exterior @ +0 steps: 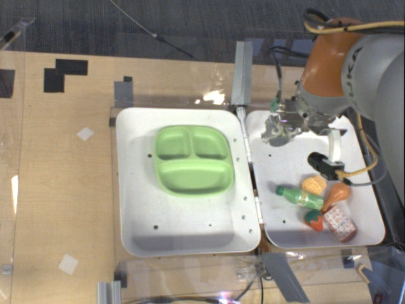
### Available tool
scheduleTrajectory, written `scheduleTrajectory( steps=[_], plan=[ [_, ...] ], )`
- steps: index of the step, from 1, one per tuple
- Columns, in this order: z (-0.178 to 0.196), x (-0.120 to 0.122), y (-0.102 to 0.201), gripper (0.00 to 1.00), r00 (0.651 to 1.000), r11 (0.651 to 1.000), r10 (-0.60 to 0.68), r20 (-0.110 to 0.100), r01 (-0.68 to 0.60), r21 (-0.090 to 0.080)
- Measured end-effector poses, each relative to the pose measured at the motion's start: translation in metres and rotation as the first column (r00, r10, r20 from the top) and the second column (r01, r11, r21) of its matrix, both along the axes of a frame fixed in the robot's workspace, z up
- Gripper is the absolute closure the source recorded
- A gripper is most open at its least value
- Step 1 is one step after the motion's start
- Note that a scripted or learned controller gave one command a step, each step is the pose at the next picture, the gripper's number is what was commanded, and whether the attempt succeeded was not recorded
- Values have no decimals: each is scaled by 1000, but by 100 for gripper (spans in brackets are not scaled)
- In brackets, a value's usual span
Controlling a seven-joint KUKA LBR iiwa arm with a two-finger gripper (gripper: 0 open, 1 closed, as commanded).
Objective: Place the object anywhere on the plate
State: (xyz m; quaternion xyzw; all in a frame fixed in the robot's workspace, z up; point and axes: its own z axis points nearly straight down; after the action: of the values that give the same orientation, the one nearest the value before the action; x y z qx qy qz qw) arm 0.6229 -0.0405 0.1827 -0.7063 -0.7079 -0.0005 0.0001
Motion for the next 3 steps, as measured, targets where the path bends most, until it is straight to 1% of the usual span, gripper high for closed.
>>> scheduleTrajectory(
  steps=[2,3],
  plan=[
    [-1,19,130,100,1000,1000,3,-2,-3,0],
    [-29,-1,178,100,1000,1000,3,-3,-3,-1]
  ],
)
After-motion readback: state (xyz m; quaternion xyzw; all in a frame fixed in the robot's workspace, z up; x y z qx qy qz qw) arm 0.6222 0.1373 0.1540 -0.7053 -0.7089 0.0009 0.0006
